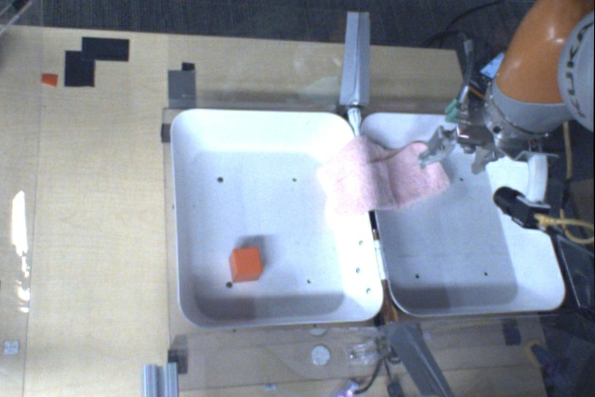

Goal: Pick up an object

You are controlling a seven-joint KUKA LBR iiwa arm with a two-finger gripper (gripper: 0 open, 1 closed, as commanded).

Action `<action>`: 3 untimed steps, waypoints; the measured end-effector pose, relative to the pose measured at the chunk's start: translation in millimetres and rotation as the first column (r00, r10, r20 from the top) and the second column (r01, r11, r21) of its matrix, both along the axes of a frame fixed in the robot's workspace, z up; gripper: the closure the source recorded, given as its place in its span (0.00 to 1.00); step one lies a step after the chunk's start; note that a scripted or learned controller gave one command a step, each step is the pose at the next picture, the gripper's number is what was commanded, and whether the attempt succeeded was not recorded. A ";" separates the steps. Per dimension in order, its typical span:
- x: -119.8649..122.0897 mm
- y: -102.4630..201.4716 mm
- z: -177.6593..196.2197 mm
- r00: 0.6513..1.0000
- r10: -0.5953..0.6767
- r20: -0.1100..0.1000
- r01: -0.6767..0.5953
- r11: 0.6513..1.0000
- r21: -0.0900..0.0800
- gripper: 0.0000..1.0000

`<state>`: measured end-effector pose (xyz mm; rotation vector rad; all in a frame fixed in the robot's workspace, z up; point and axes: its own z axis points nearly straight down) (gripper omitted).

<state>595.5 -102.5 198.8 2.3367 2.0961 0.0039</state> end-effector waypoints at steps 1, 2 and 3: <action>49.1 -14.9 -108.8 0.998 -0.068 0.008 0.068 0.998 -0.001 0.00; 51.5 -12.5 -96.0 0.998 -0.061 0.014 0.061 0.998 0.000 1.00; 72.0 4.1 -18.0 0.991 0.135 0.004 -0.135 0.991 -0.002 1.00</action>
